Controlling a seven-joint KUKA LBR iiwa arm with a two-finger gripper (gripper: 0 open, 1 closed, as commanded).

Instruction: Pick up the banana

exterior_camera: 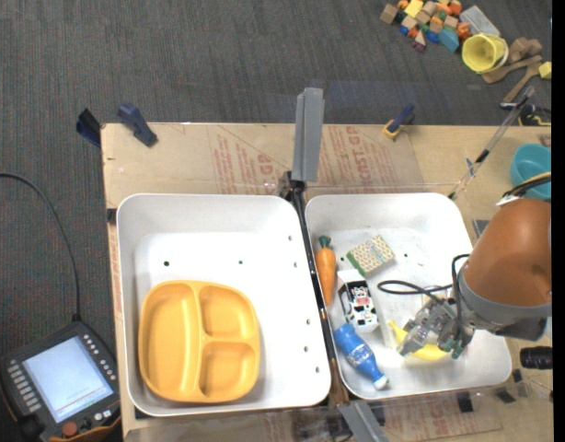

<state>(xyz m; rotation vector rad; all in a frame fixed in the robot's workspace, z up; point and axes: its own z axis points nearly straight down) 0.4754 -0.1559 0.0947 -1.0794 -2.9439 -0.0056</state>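
In the camera view we see the gripper (436,336) low at five o'clock in the right bin (420,208), on the banana (424,352). We cannot tell its state. At nine o'clock of it lie a blue bottle (360,353) and carrot (326,271).

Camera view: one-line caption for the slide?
Gripper down on the banana in the right bin, beside a blue bottle; yellow divided plate in the left bin.
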